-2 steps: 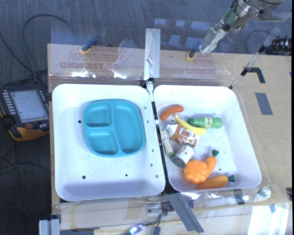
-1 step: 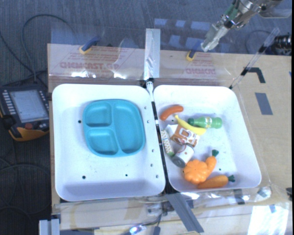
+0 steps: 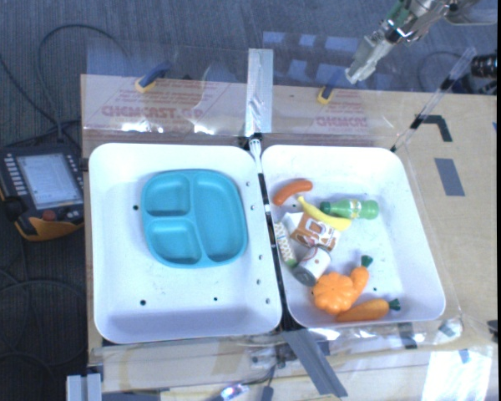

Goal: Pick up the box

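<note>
Gripper [image 3: 363, 63] is seen raised high over the bench at about one o'clock in the camera view, past the far rim of the right bin [image 3: 417, 224], with nothing caught between its fingers; whether the fingers are apart or together cannot be told. The box [image 3: 315, 236], brown and white, is found near the middle of the right bin, tilted among toy foods. A banana [image 3: 321, 214] is laid just at its twelve o'clock edge, touching it, and a green bottle [image 3: 351, 209] lies on its side at the box's one o'clock. A sausage [image 3: 290, 190] is placed at eleven o'clock of the box, a small can [image 3: 313, 266] at six o'clock, and an orange pumpkin [image 3: 334, 290] with two carrots [image 3: 363, 309] beyond that at five o'clock. A blue divided plate [image 3: 192, 217] is set in the left bin [image 3: 117, 291]. A teach pendant [image 3: 35, 186] rests on the floor at nine o'clock.
</note>
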Available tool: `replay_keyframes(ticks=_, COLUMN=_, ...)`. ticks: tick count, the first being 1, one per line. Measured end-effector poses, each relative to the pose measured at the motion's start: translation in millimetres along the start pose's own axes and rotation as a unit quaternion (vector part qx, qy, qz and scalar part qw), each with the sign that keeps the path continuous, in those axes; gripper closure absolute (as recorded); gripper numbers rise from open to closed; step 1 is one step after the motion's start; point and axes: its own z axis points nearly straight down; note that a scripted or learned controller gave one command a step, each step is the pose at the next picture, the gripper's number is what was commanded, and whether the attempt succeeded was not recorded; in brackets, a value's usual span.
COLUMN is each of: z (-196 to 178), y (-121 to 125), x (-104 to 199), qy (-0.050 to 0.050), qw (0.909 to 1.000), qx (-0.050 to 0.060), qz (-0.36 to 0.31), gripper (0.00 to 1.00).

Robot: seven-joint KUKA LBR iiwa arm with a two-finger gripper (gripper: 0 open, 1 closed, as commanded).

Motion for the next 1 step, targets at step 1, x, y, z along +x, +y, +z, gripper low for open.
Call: replay_keyframes(ticks=1, z=-9.7, y=0.7, x=-0.3, qy=-0.002, qw=1.0, qx=0.0, qz=0.0, gripper=1.0)
